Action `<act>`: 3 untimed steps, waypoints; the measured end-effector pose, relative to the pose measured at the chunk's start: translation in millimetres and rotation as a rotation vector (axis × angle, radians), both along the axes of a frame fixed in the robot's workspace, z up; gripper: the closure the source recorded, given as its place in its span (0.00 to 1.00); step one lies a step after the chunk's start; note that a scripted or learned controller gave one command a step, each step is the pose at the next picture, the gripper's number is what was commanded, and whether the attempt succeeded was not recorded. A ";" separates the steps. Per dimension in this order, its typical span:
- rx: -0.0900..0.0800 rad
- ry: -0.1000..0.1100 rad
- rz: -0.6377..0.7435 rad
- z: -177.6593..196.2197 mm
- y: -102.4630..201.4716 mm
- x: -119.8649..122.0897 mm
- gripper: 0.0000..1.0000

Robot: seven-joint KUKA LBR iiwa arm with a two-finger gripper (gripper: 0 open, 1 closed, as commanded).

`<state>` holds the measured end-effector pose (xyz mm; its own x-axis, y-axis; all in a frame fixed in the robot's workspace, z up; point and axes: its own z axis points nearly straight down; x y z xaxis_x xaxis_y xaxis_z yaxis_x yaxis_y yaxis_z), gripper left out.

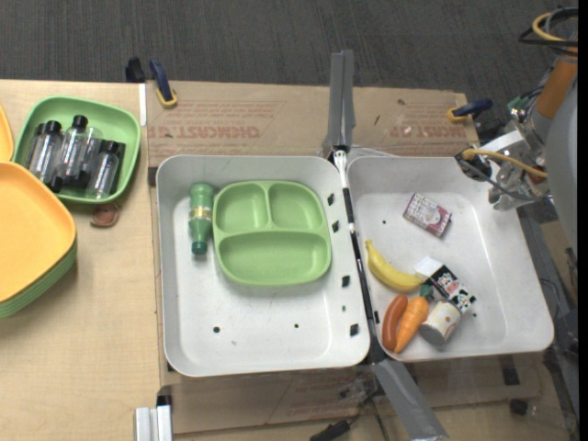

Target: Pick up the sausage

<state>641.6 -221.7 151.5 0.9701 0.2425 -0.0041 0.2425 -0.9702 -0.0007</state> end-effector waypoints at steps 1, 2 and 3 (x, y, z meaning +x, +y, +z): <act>0.001 0.000 -0.042 26.9 -0.5 -29.0 1.00; 0.000 -0.001 0.011 141.3 -0.1 4.2 1.00; 0.000 0.000 -0.041 201.9 -0.2 0.7 1.00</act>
